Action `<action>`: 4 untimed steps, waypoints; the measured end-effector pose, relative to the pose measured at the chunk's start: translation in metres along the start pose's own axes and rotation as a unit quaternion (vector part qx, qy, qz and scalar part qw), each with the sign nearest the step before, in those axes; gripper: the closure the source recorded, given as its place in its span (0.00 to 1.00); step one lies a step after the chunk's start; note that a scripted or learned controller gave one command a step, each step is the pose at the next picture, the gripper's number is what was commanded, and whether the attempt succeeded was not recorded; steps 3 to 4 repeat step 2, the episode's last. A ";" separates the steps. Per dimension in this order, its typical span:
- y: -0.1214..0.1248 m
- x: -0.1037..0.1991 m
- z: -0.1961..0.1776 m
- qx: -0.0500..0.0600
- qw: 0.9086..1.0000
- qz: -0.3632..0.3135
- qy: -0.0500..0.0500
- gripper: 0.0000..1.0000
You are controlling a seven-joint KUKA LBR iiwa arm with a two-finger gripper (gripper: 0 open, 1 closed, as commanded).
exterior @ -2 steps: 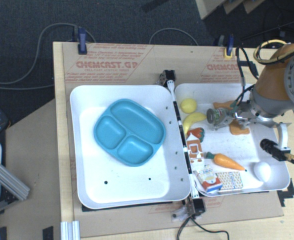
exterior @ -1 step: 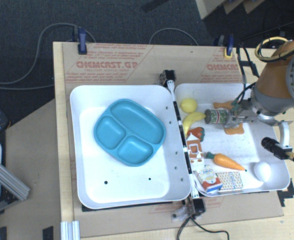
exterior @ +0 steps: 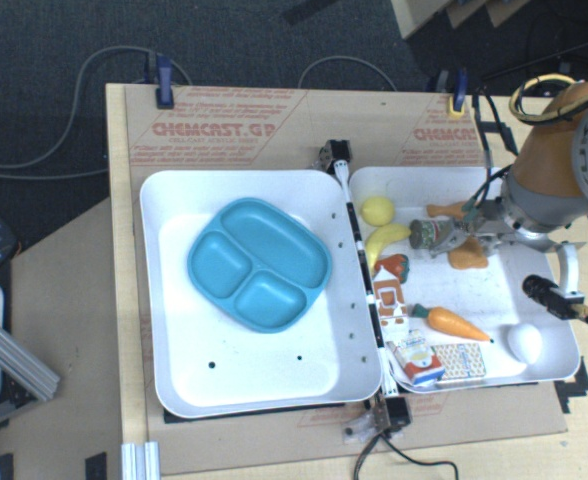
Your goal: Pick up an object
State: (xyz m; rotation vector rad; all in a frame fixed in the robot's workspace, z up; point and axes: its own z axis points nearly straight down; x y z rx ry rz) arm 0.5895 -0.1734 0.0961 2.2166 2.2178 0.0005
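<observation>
My gripper (exterior: pixel 432 236) hangs low over the upper middle of the right bin (exterior: pixel 549 363), with the arm coming in from the right. Just left of it lie a yellow banana (exterior: pixel 387 238) and a round lemon (exterior: pixel 377 210). An orange lump (exterior: pixel 468 258) sits right below the gripper and another orange piece (exterior: pixel 442 210) just above it. I see nothing lifted clear of the bin floor. Further down lie a carrot (exterior: pixel 456 323), a white egg (exterior: pixel 523 342) and a red fruit (exterior: pixel 395 265).
The left bin (exterior: pixel 174 368) holds a blue divided plate (exterior: pixel 259 265). A red and white carton (exterior: pixel 389 298) lies along the right bin's left wall. A small carton (exterior: pixel 420 361) and a patterned box (exterior: pixel 463 361) sit at its front edge.
</observation>
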 end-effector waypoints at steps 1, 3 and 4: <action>0.065 0.072 0.012 0.001 1.000 -0.004 0.001 0.00; 0.073 0.063 0.014 0.012 1.000 0.001 0.004 0.00; 0.073 0.063 0.014 0.012 1.000 0.001 0.004 0.00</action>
